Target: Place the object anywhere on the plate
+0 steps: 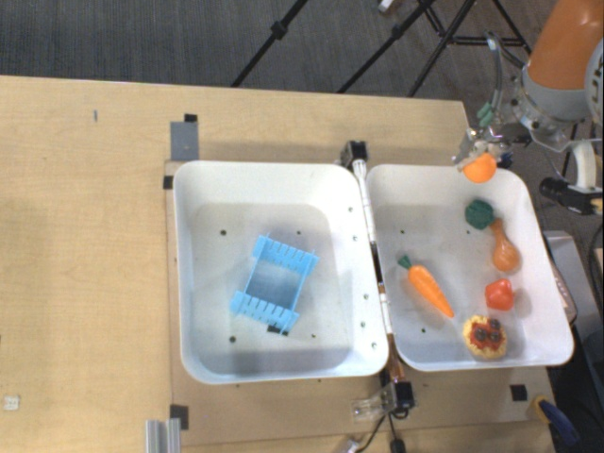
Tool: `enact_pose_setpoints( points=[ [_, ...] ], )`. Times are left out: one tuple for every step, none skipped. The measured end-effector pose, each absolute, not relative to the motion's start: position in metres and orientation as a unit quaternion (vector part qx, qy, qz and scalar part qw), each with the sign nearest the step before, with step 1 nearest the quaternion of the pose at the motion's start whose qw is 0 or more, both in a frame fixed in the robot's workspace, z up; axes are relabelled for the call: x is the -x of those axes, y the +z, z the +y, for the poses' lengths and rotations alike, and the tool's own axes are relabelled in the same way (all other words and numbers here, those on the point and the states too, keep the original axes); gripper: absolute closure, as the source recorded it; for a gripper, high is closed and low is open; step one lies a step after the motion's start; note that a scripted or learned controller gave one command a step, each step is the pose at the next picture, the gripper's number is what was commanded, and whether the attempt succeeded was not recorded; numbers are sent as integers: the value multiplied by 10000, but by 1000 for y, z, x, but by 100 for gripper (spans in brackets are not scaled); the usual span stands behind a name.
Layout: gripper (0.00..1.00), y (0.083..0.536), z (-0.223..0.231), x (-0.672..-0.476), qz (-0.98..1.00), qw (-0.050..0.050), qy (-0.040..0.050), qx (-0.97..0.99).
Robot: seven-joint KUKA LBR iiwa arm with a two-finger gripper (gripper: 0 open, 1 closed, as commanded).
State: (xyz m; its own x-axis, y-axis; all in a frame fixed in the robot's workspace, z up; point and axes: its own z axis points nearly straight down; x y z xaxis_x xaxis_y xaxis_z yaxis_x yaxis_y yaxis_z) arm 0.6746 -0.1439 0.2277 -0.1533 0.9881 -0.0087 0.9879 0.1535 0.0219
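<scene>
My gripper (481, 151) hangs over the back rim of the right bin (444, 357), near its far right corner. A small round orange fruit (480, 168) sits between the fingertips, and the gripper is shut on it. The fruit hangs just above the bin's rim. A blue slatted tray-like piece (274, 284) lies tilted in the middle of the left bin (203, 253), well away from the gripper to the lower left.
The right bin holds a dark green piece (480, 213), an orange gourd-shaped toy (504, 251), a carrot (429, 289), a red pepper (499, 294) and a round yellow tart (485, 336). A metal clamp (356, 153) stands between the bins at the back.
</scene>
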Motion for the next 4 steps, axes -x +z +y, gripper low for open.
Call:
enact_pose_setpoints(
  points=[
    [100,240,-143,-676,7612,140,73,-6483],
    [100,253,-142,-678,7628,176,91,-6464],
    [100,254,-122,-670,7080,24,16,-7062],
    [100,260,-98,-670,6949,21,20,-7191]
  ],
)
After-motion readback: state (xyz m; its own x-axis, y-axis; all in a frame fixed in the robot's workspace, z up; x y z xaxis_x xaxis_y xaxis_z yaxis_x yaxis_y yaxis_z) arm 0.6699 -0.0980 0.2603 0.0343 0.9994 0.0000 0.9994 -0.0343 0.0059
